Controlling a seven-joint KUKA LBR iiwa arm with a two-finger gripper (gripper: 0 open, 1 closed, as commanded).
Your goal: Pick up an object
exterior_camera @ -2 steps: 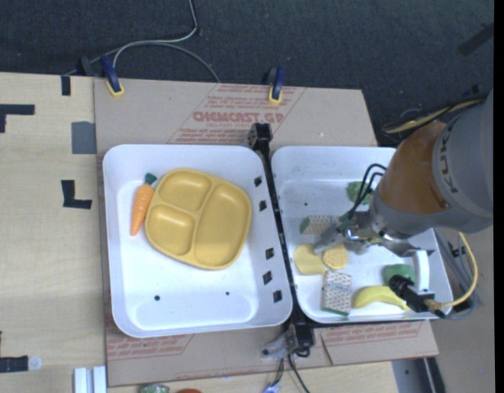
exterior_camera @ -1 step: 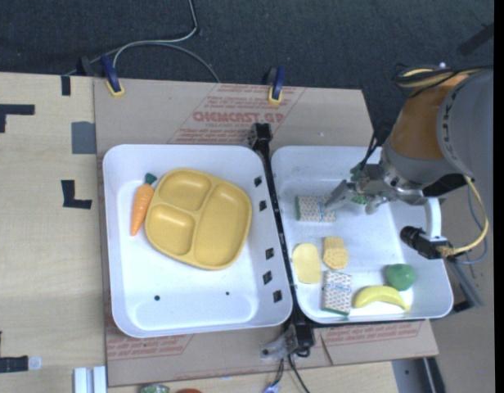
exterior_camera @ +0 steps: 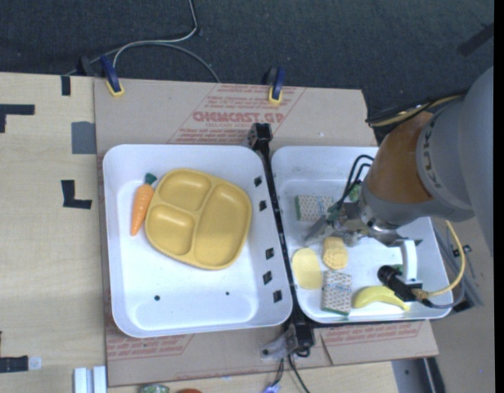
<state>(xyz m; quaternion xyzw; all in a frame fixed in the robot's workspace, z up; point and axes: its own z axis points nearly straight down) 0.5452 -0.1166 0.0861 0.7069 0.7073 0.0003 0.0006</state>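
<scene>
Overhead, slanted look at the bench. Two shallow white bins sit side by side on a brown board, with a black divider strip between them.

Left bin (exterior_camera: 125, 301): a yellow sectioned plate (exterior_camera: 198, 218) lies flat near the middle, three compartments facing up. A toy carrot (exterior_camera: 141, 207) rests just beside the plate's left rim, green top pointing away from me.

Right bin (exterior_camera: 317, 158): the grey arm (exterior_camera: 461, 158) comes in from the right, its orange band (exterior_camera: 399, 166) above the wrist. The gripper (exterior_camera: 334, 226) hangs low over the middle of this bin, right above a cluster of small items. Whether its pincer is apart or together I cannot tell; the wrist body and cabling hide the tips.

Items in the right bin: a green-and-tan sponge block (exterior_camera: 315, 208) near the divider side, partly under the gripper; a small yellow corn-like piece (exterior_camera: 335, 254) just below the gripper; a pale yellow rounded piece (exterior_camera: 307, 269) touching or nearly touching it on the left; a second speckled sponge block (exterior_camera: 337, 291) below those; a toy banana (exterior_camera: 380, 299) at the near edge, just beside that block.

A black cable (exterior_camera: 166, 35) loops over the dark floor behind the bench.
</scene>
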